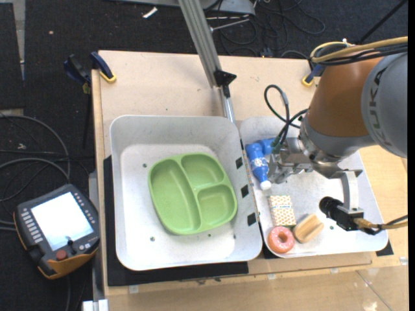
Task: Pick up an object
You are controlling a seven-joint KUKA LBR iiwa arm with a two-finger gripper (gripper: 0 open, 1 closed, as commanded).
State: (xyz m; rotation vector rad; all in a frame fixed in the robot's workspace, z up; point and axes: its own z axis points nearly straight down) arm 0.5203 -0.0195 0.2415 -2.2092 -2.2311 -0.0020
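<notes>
Viewing the right bin (373, 235), you find the gripper (280, 168); finger state cannot be told; just beside it lies a clear, blue-labelled, white-capped bottle (258, 161).

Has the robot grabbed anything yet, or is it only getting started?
Nothing looks lifted yet. The hand is down in the right bin, right beside the blue bottle; whether it grips the bottle I cannot tell. The wafer, donut and bread roll lie in that bin, and the green divided plate lies in the left bin. The actual pick-up is left.
</notes>
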